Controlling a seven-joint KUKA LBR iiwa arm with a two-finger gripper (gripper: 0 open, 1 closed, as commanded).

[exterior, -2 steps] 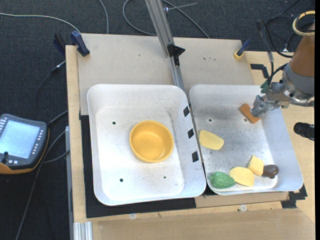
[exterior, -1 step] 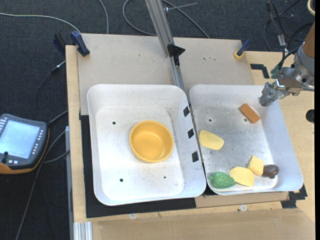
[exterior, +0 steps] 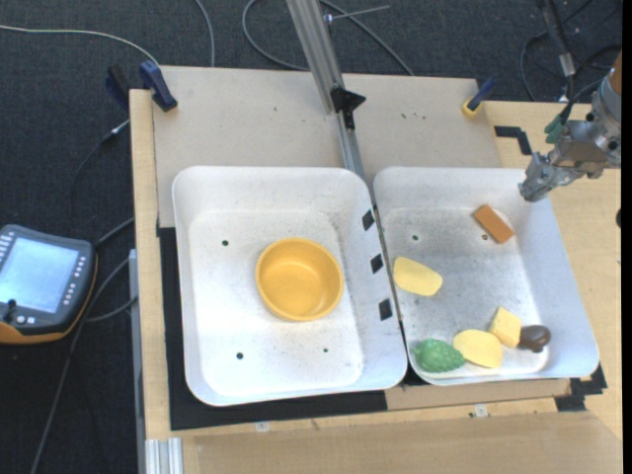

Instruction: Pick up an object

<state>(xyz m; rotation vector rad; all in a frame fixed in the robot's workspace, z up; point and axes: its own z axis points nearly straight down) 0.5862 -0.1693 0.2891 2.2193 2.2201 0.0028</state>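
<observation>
My gripper [exterior: 534, 187] hangs over the far right rim of the right bin [exterior: 563, 255], reaching in from the right edge, with nothing visibly between its fingers. An orange block [exterior: 493, 222] lies just below and left of it. A pale yellow piece [exterior: 418, 276] rests near the bin's left side. Along the front sit a green lump [exterior: 437, 355], a yellow piece [exterior: 479, 348], a small yellow wedge [exterior: 507, 326] and a dark brown object [exterior: 534, 338].
The left bin [exterior: 197, 294] holds a yellow bowl [exterior: 298, 278]. A metal pole [exterior: 314, 38] slants over the back of the bench. Blue clamps [exterior: 158, 84] grip the board's far corners. A teach pendant [exterior: 39, 282] lies on the floor at left.
</observation>
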